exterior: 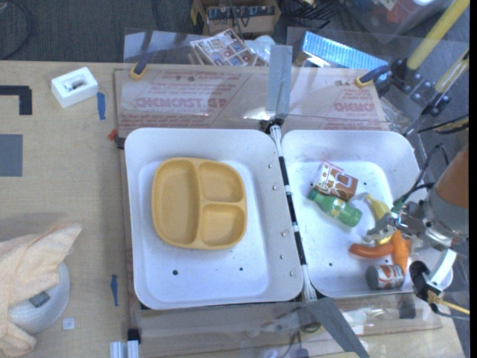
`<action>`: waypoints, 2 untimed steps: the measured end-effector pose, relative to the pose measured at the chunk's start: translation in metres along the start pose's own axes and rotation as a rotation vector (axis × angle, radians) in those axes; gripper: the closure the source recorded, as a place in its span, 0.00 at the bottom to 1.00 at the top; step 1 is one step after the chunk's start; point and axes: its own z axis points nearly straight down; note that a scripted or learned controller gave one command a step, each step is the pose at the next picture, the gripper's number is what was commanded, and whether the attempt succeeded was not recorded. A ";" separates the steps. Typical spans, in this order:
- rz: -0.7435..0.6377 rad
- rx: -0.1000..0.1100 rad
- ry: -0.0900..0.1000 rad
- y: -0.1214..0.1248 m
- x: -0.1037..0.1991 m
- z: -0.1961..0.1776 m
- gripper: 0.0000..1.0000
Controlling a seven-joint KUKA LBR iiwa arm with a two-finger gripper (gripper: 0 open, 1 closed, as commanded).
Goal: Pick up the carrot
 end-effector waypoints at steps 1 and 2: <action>0.005 -0.006 -0.010 0.001 -0.005 -0.009 1.00; 0.008 -0.001 -0.018 0.005 0.071 -0.077 1.00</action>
